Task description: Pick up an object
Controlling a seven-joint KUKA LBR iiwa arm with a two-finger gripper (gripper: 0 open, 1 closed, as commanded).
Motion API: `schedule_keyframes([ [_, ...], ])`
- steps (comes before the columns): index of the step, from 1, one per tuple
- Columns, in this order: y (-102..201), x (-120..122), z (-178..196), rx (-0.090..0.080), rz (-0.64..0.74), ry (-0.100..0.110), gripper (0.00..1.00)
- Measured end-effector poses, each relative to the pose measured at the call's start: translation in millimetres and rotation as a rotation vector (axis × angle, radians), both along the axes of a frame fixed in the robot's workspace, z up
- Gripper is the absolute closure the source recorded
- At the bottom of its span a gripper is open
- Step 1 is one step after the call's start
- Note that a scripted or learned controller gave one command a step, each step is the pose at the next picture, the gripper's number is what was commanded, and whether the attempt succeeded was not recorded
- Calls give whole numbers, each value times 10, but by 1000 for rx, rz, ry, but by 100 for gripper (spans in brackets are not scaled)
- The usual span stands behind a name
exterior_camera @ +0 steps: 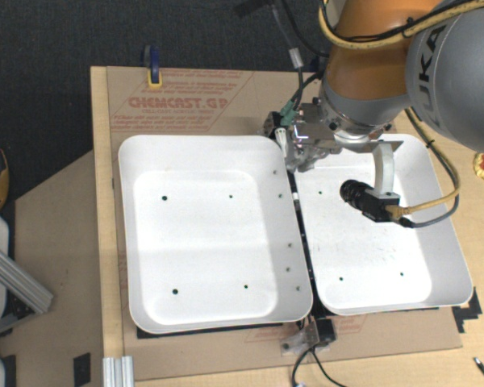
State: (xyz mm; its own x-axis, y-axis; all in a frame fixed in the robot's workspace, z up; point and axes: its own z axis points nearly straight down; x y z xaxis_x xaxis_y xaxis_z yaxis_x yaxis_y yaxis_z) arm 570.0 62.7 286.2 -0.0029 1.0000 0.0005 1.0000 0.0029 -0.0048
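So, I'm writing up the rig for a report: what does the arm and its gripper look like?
The arm is bulky and grey, with dark lettering on its side and a rounded orange band above the wrist. Yellowish and black cables loop around that band. Below it sits a metallic gripper with small green parts, and a white bracket carries a black cylindrical unit with a yellow cable.

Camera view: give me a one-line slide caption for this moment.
KUKA arm reaches from the right over the seam between the left bin and right bin, its pincer low at their upper edge.
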Motion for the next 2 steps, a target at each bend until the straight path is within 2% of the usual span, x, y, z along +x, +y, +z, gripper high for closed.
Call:
schedule_keyframes([
  [1,321,135,1384,3,2,-23,100],
  [2,489,670,334,-2,-1,3,100],
])
